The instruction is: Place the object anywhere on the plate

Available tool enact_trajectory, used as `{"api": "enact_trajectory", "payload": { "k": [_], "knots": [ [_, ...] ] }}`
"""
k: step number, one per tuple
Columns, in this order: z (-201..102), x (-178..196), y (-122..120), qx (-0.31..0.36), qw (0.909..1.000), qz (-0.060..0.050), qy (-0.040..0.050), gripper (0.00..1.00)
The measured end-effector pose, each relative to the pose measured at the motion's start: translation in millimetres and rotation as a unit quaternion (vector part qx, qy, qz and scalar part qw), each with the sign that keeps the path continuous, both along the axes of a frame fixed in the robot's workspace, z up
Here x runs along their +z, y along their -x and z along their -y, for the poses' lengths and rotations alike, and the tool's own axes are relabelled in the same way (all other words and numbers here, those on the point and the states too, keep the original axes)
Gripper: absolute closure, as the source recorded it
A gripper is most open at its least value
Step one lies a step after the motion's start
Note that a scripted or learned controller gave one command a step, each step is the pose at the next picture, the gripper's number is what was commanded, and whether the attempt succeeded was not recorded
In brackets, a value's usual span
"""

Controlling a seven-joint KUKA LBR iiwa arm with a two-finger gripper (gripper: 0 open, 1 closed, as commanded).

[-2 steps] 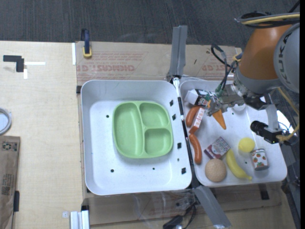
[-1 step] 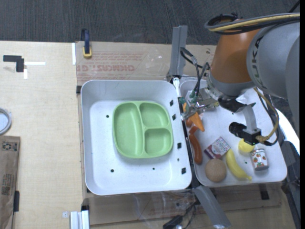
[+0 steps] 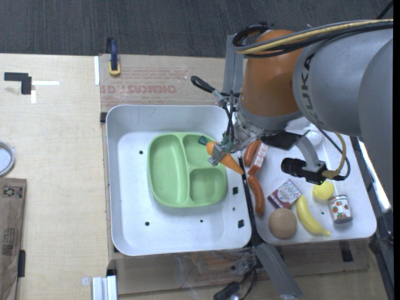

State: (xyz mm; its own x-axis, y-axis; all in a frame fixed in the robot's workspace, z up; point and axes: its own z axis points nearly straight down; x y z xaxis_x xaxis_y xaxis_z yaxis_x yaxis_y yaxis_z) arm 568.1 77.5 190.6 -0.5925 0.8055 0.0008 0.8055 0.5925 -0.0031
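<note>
A green divided plate (image 3: 178, 169) lies in the left white bin (image 3: 128, 186). My gripper (image 3: 220, 150) hangs over the plate's right edge, below the orange wrist band. Its fingers are shut on a toy carrot (image 3: 229, 160), orange with a green tip, which slants down to the right across the wall between the two bins. The carrot's green end is above the plate's upper right compartment.
The right bin (image 3: 359, 224) holds two sausages (image 3: 253, 167), a small red and white packet (image 3: 285, 194), a brown ball (image 3: 282, 223), a banana (image 3: 310, 215), a lemon (image 3: 322, 190) and a small can (image 3: 339, 209). A blue clamp (image 3: 112, 56) sits at the bench's back edge.
</note>
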Motion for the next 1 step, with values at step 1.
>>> {"api": "enact_trajectory", "payload": {
  "k": [1],
  "knots": [
    [0.4, 0.0, -0.1, 0.000, 1.0000, 0.000, 0.0000, 0.00]
  ]
}}
